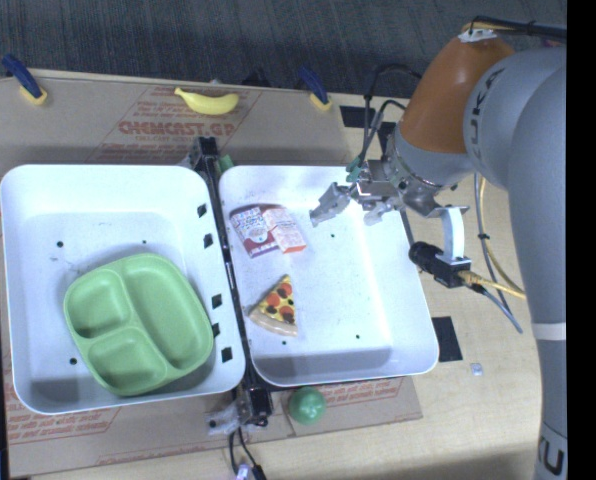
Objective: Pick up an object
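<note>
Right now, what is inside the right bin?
Inside the right bin: a red packet, a small orange packet and a pizza slice. The pincer hovers over its upper part, hiding a bit of floor.

Even, fairly bright overhead light washes the two white bins [318, 268] almost to glare, with soft shadows along their inner walls, while the whole picture is slightly soft and grainy around them.

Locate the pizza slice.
In the camera view, the pizza slice lies in the right bin, near its left wall, just below the red-and-white packet.
</note>
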Controlling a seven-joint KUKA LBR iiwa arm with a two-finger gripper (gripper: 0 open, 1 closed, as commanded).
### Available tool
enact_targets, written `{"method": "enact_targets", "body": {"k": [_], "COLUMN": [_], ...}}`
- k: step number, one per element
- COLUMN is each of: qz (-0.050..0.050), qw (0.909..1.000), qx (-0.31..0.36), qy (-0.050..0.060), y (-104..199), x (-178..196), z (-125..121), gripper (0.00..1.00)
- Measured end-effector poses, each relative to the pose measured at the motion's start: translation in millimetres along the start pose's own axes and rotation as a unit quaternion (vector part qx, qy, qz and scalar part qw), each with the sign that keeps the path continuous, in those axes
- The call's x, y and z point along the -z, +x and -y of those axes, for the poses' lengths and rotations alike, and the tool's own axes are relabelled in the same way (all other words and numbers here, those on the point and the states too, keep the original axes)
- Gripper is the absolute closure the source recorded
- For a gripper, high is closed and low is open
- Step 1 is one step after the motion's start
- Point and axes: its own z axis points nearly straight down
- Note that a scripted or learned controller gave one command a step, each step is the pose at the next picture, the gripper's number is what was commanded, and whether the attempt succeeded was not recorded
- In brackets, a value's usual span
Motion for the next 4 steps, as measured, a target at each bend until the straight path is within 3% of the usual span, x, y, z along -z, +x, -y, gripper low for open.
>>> {"method": "enact_targets", "body": {"k": [3,4], "qz": [0.000,0.000], "qw": [1.0000,1.0000], "qx": [0.000,0.002], "qy": [0.000,0.000], "y": [0.0,73.3], "x": [0.0,21.1], "z": [0.0,57.7], "gripper": [0.00,0.00]}}
